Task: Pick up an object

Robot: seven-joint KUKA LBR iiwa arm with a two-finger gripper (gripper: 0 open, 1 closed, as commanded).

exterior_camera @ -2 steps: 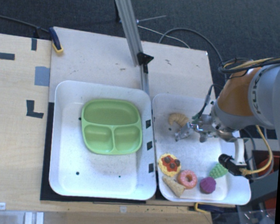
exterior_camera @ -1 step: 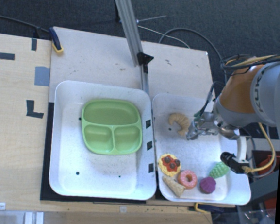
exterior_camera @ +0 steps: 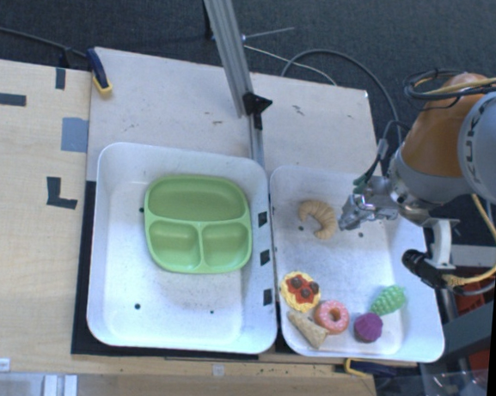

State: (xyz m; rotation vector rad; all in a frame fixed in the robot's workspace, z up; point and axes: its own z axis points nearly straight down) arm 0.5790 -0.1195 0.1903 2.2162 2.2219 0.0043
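two white bins share the bench; the gripper [exterior_camera: 356, 213], jaw state unclear, should drop squarely onto the croissant [exterior_camera: 318, 217] at its nine o'clock.

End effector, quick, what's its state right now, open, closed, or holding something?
End effector: cannot be told; it hovers over the right bin just right of the croissant, nothing visibly held.

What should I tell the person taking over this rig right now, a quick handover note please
Hand: low over the right bin, just right of the croissant; nothing visibly held.
Right bin, near edge: pizza slice, donut, purple fruit, green fruit, a tan piece.
Left bin: green divided plate.
Done: nothing picked up yet.
Left: grasp and lift one object; the croissant is nearest.
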